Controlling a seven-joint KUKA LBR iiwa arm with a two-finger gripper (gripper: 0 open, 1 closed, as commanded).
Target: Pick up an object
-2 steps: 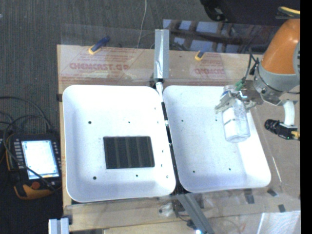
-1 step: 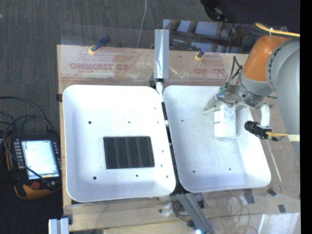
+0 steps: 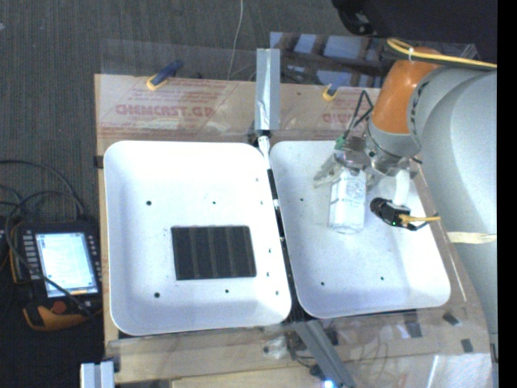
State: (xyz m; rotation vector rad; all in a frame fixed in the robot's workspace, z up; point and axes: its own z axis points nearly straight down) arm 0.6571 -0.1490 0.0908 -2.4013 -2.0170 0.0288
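A clear plastic bottle is in the right bin, in its upper middle part, lengthwise toward the far rim. My gripper is right at the bottle's far end, under the orange band of the arm. Whether the bottle is gripped or merely lies below the gripper is not visible. A dark ridged rectangular pad lies flat in the middle of the left bin, well away from the gripper.
The arm's grey body covers the right bin's right rim. A raised divider edge separates the two bins. A metal post stands behind them. A handheld screen unit sits off the bench at the left.
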